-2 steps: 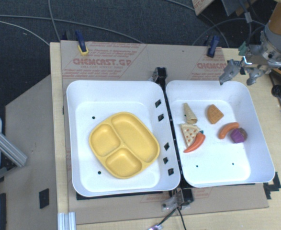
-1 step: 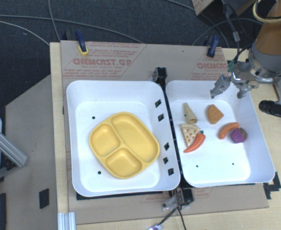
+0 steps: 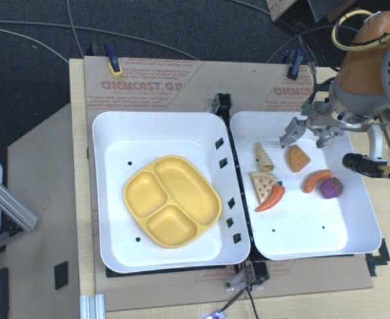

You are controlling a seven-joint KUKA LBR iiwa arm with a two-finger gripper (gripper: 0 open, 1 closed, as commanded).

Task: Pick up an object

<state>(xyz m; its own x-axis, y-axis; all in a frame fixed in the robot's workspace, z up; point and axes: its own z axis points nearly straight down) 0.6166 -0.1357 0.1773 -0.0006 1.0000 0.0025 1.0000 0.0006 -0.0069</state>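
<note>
Now my tool (image 3: 309, 133) hangs wide and empty over the right bin (image 3: 314, 234). Just below lies the cracker (image 3: 297, 158), my likeliest pick.

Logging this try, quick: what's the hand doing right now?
Hand: open, holding nothing, above the right bin.

Arm (image 3: 374, 52) cut off by right edge.
</note>
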